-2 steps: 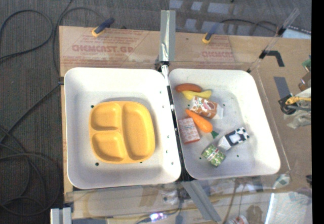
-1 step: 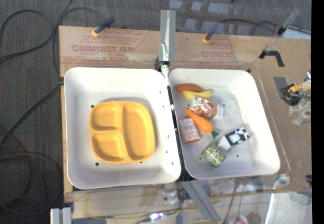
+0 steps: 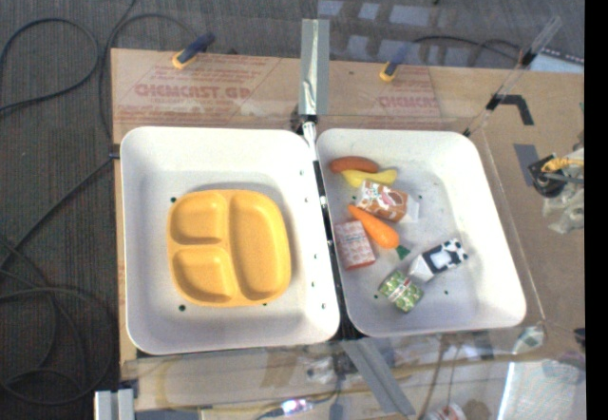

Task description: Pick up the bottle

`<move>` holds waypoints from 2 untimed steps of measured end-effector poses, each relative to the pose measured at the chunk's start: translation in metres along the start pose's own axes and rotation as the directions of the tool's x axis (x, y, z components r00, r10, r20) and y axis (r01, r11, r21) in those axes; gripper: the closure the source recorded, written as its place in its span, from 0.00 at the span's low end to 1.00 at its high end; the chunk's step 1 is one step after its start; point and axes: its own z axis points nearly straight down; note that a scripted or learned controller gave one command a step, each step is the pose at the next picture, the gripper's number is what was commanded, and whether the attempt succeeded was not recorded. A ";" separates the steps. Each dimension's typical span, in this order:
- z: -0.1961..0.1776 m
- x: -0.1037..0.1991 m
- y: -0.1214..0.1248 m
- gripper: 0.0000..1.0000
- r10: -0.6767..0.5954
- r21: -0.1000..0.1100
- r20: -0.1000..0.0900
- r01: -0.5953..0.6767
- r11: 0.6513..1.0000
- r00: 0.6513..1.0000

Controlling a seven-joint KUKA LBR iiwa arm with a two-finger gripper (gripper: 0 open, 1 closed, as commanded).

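Task at 0%: bottle [image 3: 436,259] lies flat in the right bin [image 3: 494,219], lower middle, just beside a green packet [image 3: 401,291] and near the carrot [image 3: 374,227]. Can't tell gripper state; approach, grasp and lift all remain

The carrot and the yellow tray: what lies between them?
In the camera view, the red packet lies just left of the carrot, then the two bins' adjoining rims, then bare white floor up to the yellow tray.
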 end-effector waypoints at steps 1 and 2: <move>0.045 0.029 0.005 1.00 -0.054 0.000 0.000 0.054 0.999 0.999; 0.014 0.000 0.000 1.00 0.000 0.000 0.000 0.000 1.000 1.000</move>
